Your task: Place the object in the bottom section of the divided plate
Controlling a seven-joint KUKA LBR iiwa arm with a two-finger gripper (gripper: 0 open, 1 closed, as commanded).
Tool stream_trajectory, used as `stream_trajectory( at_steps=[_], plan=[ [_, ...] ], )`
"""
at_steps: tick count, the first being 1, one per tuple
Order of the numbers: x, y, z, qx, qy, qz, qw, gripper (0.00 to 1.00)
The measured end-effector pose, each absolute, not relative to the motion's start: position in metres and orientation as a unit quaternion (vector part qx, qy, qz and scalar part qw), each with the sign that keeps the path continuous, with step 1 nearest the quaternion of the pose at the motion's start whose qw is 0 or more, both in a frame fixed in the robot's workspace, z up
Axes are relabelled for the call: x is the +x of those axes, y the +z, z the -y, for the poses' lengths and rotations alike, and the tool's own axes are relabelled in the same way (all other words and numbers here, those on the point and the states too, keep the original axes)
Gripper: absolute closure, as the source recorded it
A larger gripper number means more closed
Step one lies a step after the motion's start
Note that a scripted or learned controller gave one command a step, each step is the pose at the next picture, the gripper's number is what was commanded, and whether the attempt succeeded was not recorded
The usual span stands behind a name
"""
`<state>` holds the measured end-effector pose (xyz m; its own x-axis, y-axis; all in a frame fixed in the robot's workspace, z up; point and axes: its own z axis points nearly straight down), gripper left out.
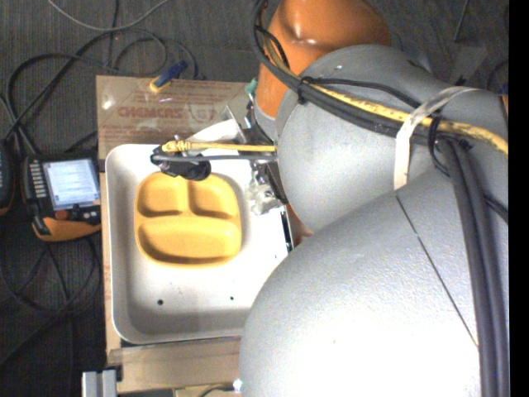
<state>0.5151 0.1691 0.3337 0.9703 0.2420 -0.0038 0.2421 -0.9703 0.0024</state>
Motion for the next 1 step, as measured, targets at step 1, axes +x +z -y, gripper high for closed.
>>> stream_trajectory(
  at_steps=[1],
  plan=[
    [0.5708,0.3338,-0.1716,0.980,-0.0020,-0.200,0.003,1.00]
  ],
)
